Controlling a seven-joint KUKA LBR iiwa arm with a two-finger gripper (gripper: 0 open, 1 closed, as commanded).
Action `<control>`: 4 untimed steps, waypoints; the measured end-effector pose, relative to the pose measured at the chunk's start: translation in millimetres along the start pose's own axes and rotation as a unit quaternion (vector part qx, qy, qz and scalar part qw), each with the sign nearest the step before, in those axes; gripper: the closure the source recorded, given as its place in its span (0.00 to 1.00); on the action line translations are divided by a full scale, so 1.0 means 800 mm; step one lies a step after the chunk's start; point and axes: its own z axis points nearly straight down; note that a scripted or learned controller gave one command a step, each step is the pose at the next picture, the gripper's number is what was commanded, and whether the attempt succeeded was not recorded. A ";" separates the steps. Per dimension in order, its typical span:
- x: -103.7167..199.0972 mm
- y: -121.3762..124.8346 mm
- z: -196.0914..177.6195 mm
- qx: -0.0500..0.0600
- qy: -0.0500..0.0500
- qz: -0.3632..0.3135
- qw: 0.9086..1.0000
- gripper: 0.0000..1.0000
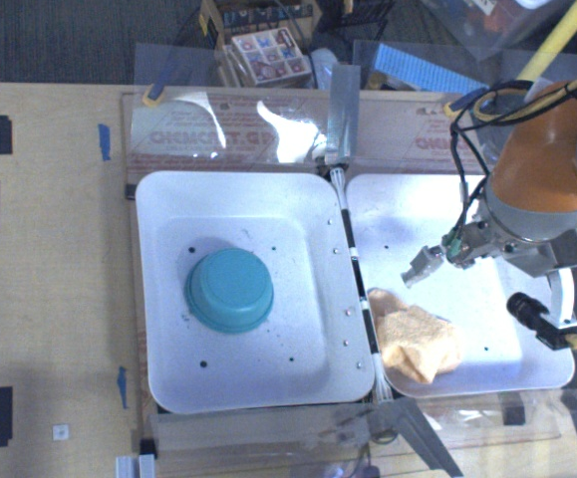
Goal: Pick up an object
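A teal round bowl [229, 288] lies upside down in the left bin [168, 207]. A crumpled tan cloth [418, 339] lies at the front left of the right bin [408, 207], against the divider. My gripper [424, 264] hangs over the middle of the right bin, a little above and behind the cloth, pointing left. Nothing shows between its tips, and it is apart from the cloth.
The grey arm with its orange band [537, 172] comes in over the right bin's right side, with cables looping above it. A metal divider [353, 267] separates the two bins. A clear plastic sheet [218, 127] lies behind the bins.
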 end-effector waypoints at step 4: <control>-0.079 0.020 0.029 0.001 0.000 0.188 0.982 0.00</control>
